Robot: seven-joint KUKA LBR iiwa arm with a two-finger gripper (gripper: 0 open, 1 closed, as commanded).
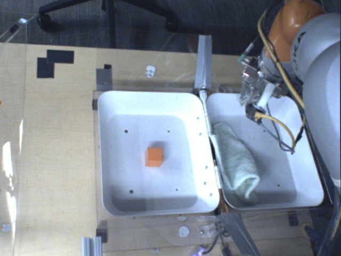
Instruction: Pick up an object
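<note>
Orange cube (154, 157) is sitting mid-floor in the left bin (114, 111), well left of and nearer the camera than our end effector (254, 101), which is hovering over the right bin (303, 188) by a rolled cloth (237, 161); we cannot tell its state.

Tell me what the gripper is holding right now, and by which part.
Nothing: the gripper hangs over the right bin's far end, apart from the rolled cloth and orange block.

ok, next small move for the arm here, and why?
Probably bring the gripper toward the near side of the right bin and down over the rolled grey cloth. The gripper hangs above that bin's far edge with nothing between its fingers, and the cloth is the closest object; the orange cube sits in the left bin.
</note>
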